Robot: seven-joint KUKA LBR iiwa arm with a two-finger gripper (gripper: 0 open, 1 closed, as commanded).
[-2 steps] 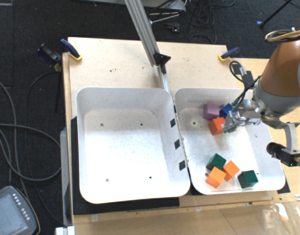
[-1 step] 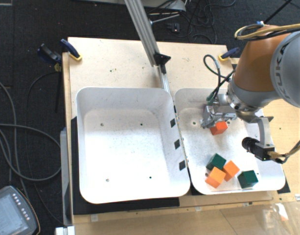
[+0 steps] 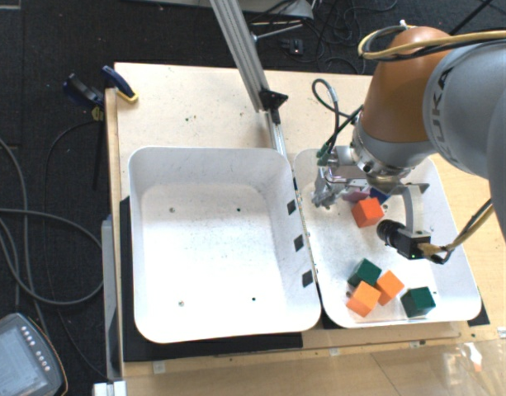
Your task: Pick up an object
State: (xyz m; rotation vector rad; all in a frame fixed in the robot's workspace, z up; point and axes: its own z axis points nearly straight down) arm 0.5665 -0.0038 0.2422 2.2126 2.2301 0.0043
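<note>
The arm point(image 3: 434, 89) reaches in from the right and hangs over the right bin point(image 3: 451, 304), and its bulk hides the far part of that bin. The left bin point(image 3: 211, 238) lies just beside it, touching along the middle edge. The gripper point(image 3: 331, 190) is low near the left wall of the right bin, but whether its fingers are apart or together I cannot tell, and nothing is seen held. The nearest thing to pick is the orange cube point(image 3: 368, 212), just right of the gripper and partly under the wrist; something blue point(image 3: 376, 195) touches it from behind. I judge this cube light, stiff and not fragile, probably with smooth faces, so it is best taken on two opposite flat sides. The blue piece and the black camera unit point(image 3: 401, 238) close by may be in the way. Near the front edge a cluster lies close together: a dark green cube point(image 3: 368, 271), two orange cubes point(image 3: 390, 285) point(image 3: 362, 299), and a green cube point(image 3: 418, 301) a little apart. They crowd each other, so fingers would hardly fit between them.
</note>
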